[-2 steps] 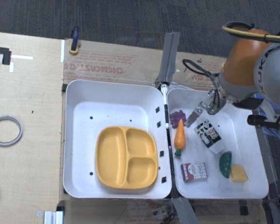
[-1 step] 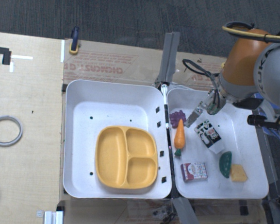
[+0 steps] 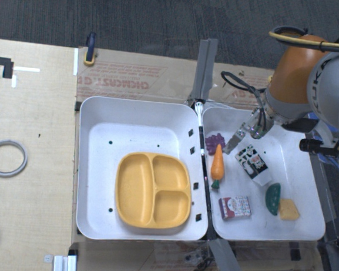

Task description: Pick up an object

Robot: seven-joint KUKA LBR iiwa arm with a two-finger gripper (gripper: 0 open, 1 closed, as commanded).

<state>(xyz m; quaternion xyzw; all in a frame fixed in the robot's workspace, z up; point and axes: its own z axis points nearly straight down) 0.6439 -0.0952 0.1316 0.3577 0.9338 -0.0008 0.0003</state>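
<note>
My two-finger claw (image 3: 238,141) hangs low in the right-hand white bin (image 3: 303,229), near its back left corner, and I cannot tell how it is set, since the metal tip is small and blurred against the white floor. Nothing shows held in it. My grey arm with its orange band (image 3: 298,66) comes down to it from the upper right, a black cable (image 3: 239,82) looping off beside the wrist.

Just left of the claw lies a small bunch of purple toy grapes (image 3: 214,141), close to the bin's left wall. Right below that is an orange toy carrot with a green stub (image 3: 217,164), lying lengthwise along the same wall. To the claw's lower right sits a small black-and-white patterned carton (image 3: 252,162), tilted, near the tip but apart from it. Further toward the front lies a red and white printed box (image 3: 235,207), flat on the floor. Over to the right are a dark green rounded toy vegetable (image 3: 272,198) and a yellow block like a wedge of cheese (image 3: 289,210), touching each other.

Across the divider, the left white bin (image 3: 97,155) holds a yellow plastic plate with three compartments (image 3: 153,190). On the wooden bench (image 3: 20,219) beyond it lies a grey ring of tape (image 3: 5,158).
</note>
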